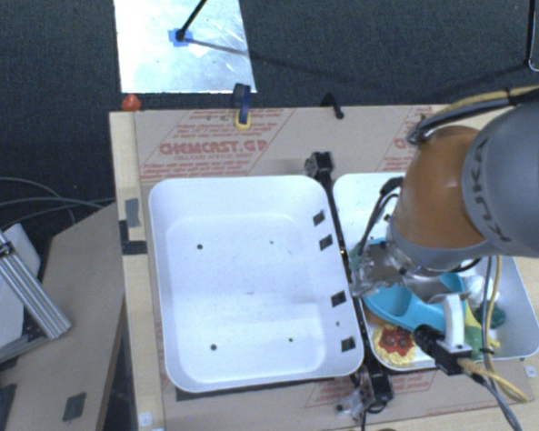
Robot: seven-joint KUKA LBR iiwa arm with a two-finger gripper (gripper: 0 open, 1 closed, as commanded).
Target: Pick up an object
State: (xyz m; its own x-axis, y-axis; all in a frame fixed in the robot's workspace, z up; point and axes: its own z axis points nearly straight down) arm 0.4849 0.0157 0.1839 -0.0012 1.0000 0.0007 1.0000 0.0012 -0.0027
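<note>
Reaching in over the right bin (522,331), the grey arm (514,186) with its orange band (436,191) hangs low above a small heap of objects, its wrist covering much of that bin. The gripper (375,269) sits at the bin's left wall, and whether it is released or clenched cannot be told from this angle. Directly beneath and just right of the tool lies a blue curved object (404,307); below that, a yellow piece with a red mark (393,344); further right, a green-and-yellow item (483,320). The left bin (246,275) lies well to the tool's left. A clean pick here likely means settling on one target, probably the blue object nearest the tool, descending squarely over it and clear of the dividing wall, then closing before lifting straight up.
</note>
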